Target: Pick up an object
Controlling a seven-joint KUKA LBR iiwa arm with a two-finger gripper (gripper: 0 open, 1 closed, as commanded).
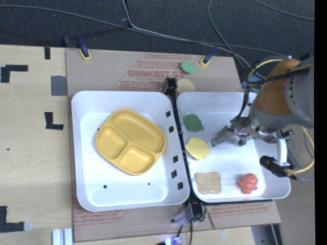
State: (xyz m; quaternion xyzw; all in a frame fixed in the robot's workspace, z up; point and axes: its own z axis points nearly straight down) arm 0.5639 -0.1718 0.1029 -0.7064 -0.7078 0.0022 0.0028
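the yellow tray (131, 141) is looking like smooth glossy plastic, the white bins (84, 137) are gleaming smooth, and the worktop (30, 152) is showing matt pale wood.

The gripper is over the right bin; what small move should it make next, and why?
Probably a short move toward the yellow piece, then down onto it. The gripper hangs in the right bin with nothing seen between its jaws, and this piece lies nearest to its tip, with bare floor around it. The green piece is also close, so this is only a judgement.
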